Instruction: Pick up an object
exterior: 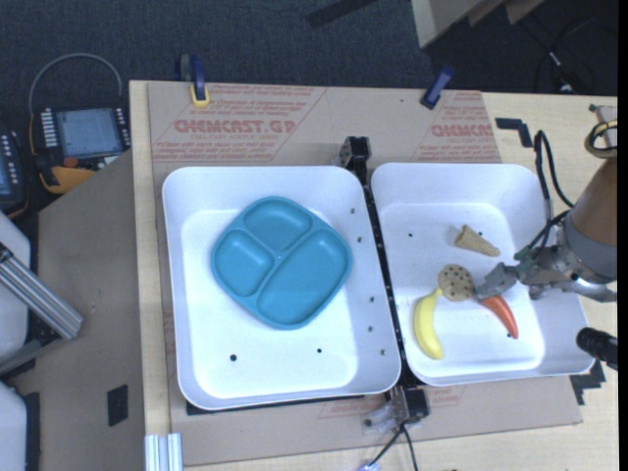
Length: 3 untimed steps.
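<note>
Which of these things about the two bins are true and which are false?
1. The blue plate lies in the left bin. True.
2. The banana is on the blue plate. False: it lies in the right bin, apart from the plate.
3. The cookie sits just above the banana in the view. True.
4. The tool is over the left bin. False: it is over the right bin, next to the cookie.
5. The pepper is green. False: it is red-orange.
</note>
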Tool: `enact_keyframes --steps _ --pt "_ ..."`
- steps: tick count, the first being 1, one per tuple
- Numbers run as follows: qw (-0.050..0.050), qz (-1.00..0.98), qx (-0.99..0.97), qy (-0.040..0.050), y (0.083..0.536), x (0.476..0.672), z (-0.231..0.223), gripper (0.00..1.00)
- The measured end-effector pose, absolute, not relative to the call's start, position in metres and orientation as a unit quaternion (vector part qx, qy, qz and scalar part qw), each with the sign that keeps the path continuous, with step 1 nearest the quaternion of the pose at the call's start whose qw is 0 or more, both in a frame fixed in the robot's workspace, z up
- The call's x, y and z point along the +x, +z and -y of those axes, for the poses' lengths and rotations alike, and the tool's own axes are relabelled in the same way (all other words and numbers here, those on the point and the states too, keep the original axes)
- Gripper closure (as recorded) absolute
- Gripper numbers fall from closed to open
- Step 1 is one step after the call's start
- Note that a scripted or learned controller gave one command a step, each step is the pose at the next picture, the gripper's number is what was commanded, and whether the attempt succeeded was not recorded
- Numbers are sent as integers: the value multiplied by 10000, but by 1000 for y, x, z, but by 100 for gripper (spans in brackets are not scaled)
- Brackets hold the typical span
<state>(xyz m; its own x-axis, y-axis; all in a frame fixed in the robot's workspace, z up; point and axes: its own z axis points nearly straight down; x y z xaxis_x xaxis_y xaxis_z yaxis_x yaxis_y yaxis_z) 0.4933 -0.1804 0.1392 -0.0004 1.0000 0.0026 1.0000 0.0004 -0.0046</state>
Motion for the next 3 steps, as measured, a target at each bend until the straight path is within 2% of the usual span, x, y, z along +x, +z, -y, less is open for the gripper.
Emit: enact_keyframes --steps 1,2,3 --pt "29 7070 -7072 10 86 492 180 0" --pt "-3 7068 -7075 0 99 493 180 100" --pt "-29 7072 -7070 -9 161 490 183 100"
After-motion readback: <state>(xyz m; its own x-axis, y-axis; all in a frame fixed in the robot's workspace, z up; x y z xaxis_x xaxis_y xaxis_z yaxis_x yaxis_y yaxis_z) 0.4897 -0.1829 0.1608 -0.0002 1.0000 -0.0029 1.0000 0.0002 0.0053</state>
